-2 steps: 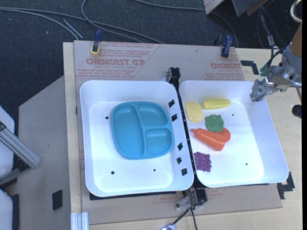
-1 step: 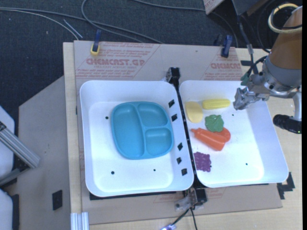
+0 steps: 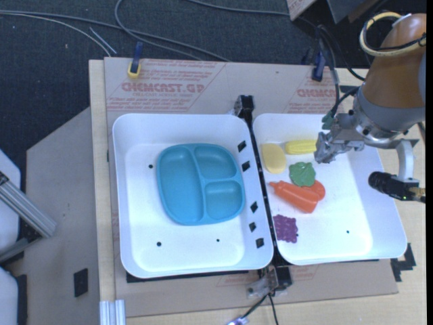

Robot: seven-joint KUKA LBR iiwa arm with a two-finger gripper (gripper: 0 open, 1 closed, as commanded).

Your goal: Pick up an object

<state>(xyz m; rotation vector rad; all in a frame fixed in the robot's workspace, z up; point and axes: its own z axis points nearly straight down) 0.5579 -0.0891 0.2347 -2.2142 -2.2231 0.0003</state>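
Camera view has the toy food bunched at the left side of the right bin, close to the divider. Taking the broccoli as the landmark: the carrot touches it just below, long axis running left to right with a slight downward tilt; the corn sits just above it, also lying left-right; the yellow lump is up-left, and the grapes sit well below. The gripper hangs just up-right of the broccoli, right by the corn's right end. Can't tell how wide it's spread, and I see nothing in it. Nearest grabs look like the corn or broccoli, down-left from it.
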